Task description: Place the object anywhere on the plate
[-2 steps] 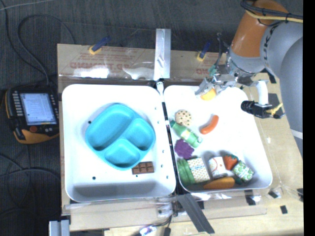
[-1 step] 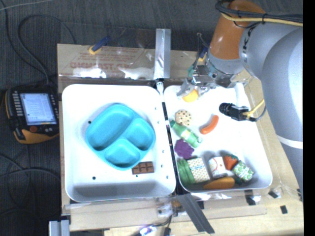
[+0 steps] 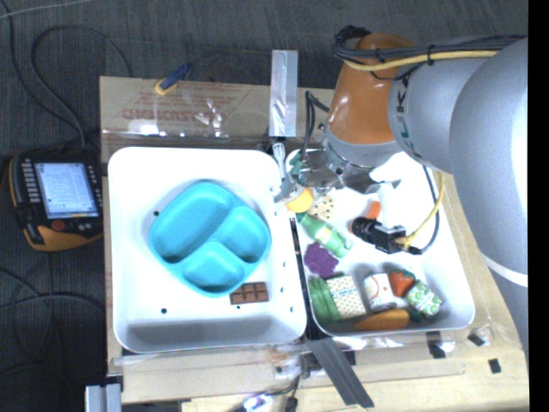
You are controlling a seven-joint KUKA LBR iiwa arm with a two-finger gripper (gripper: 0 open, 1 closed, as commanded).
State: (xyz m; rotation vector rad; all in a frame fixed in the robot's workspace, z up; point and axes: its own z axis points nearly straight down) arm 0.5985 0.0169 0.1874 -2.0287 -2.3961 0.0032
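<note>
Bulky smooth grey arm (image 3: 480, 118), hand (image 3: 300, 174) state untellable, beside glossy three-lobed blue plate (image 3: 210, 234).

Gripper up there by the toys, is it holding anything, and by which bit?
It cannot be told. The gripper sits low at the right bin's top left corner, just above a yellow toy, with nothing visibly gripped.

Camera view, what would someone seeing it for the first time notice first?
Probably the bright blue divided plate lying in the left bin, with a small brown chocolate bar just off its lower edge. Next, the big grey arm with its orange band reaching over the top of the right bin, above a jumble of toy foods.
</note>
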